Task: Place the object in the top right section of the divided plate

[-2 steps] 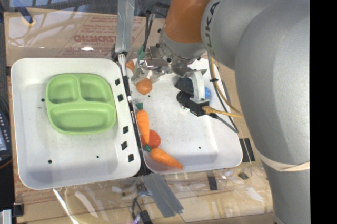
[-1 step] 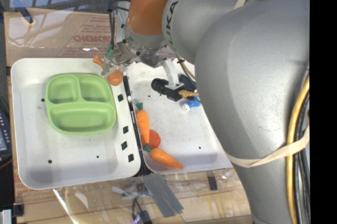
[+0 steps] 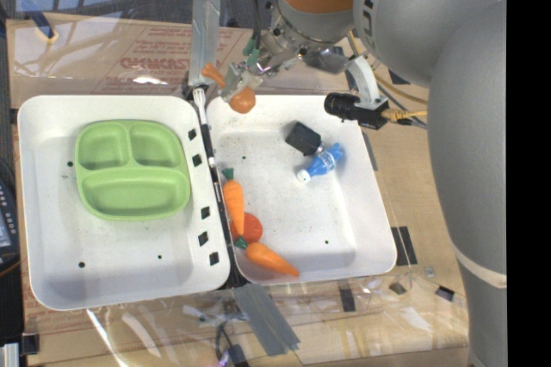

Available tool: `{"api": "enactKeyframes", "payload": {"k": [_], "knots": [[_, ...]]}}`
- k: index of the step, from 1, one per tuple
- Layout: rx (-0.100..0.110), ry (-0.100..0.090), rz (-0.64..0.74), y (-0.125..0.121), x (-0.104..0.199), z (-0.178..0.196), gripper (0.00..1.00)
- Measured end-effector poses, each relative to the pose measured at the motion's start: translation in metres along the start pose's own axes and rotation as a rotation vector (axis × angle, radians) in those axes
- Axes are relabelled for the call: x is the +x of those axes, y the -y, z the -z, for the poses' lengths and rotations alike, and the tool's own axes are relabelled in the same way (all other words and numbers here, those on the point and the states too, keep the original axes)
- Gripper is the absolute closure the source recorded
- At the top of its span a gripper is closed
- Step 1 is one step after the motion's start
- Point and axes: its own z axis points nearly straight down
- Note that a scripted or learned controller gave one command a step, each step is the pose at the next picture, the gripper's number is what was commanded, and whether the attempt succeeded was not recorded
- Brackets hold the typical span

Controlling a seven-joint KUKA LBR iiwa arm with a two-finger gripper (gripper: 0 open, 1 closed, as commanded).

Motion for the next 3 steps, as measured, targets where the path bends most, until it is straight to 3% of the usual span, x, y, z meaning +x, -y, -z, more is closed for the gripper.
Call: {"api": "enactKeyframes", "payload": {"k": [1,2,3], "knots": [[0.001,-0.002,0.003,-0.007,-0.015,0.069,1.00],[0.009,-0.004,-0.188,-0.021,0.002,-0.037,1.00],[0.011,-0.002,-0.707,-0.015,-0.009,-0.095,1.00]]}}
